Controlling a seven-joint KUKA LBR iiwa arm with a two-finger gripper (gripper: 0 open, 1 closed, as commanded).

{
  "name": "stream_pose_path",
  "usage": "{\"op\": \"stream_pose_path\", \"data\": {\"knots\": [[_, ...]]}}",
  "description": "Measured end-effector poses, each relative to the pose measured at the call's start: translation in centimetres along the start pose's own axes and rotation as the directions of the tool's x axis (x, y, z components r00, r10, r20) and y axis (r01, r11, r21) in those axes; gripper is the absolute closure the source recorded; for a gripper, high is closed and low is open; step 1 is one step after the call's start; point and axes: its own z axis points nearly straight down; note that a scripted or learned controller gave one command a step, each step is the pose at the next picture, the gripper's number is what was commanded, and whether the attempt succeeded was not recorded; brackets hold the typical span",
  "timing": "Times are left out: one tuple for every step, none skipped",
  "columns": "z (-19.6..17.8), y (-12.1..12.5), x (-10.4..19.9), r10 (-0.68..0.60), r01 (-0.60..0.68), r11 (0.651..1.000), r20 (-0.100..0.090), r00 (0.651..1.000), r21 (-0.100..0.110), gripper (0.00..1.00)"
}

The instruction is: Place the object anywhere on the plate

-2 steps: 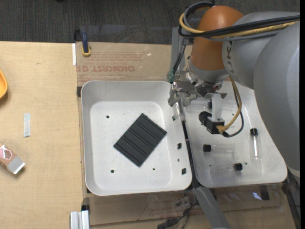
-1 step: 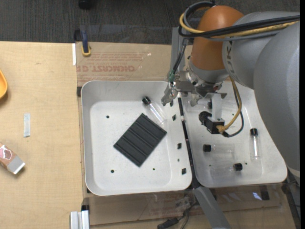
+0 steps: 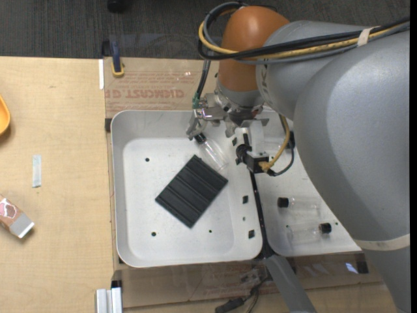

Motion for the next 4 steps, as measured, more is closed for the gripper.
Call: {"op": "stream_pose_path", "data": {"knots": [[-7.4, 1.1, 4.5, 0.242, -0.242, 0.97, 0.0, 0.97, -0.001, 0.0], [-8.2, 1.1, 4.5, 0.24, -0.24, 0.971, 0.004, 0.971, 0.001, 1.0], [-12.1, -6.2, -3.8, 0.258, -0.258, 0.966, 0.001, 0.966, 0.001, 1.0], [-12.1, -6.2, -3.8, 0.258, -0.258, 0.966, 0.0, 0.966, 0.001, 0.0]]}}
